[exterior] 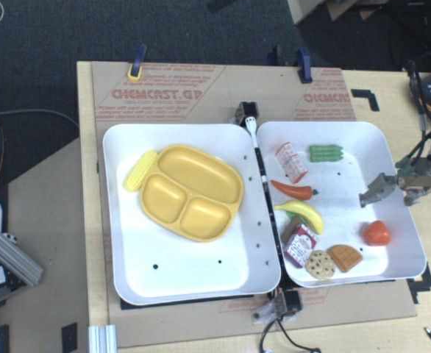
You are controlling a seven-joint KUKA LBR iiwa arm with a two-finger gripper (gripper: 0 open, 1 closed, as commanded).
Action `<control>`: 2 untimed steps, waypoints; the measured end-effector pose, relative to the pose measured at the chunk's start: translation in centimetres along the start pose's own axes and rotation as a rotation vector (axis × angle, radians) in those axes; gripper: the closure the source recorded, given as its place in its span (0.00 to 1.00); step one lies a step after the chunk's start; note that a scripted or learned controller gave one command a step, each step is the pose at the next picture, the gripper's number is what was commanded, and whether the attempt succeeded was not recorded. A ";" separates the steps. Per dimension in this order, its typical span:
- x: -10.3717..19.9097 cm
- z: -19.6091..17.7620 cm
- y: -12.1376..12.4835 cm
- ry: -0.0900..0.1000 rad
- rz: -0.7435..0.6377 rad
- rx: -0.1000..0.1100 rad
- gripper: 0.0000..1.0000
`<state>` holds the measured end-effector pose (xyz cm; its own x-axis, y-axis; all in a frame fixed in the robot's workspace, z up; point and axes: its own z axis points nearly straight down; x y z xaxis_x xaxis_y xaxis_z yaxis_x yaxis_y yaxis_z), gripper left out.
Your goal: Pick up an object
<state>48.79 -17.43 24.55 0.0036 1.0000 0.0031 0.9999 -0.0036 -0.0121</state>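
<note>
Gripper (381,188) low over the right bin (348,134), near its right edge; open or closed, cannot tell. Nothing seen held. Tomato (377,232) just below, closest candidate. Other food crowded along the bin's left wall, harder to reach cleanly.

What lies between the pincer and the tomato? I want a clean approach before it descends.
Nothing visible does. The pincer sits at the right bin's right side, and the tomato lies just below it in the view, with bare white floor between them. The toast lies farther left, off that path.
</note>
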 end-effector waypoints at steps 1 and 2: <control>0.0 -0.6 0.2 -0.003 -0.004 -0.012 0.00; 0.4 3.7 0.2 -0.001 -0.003 -0.008 0.00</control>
<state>48.92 -17.01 20.88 0.0001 1.0000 0.0025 1.0000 -0.0001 -0.0046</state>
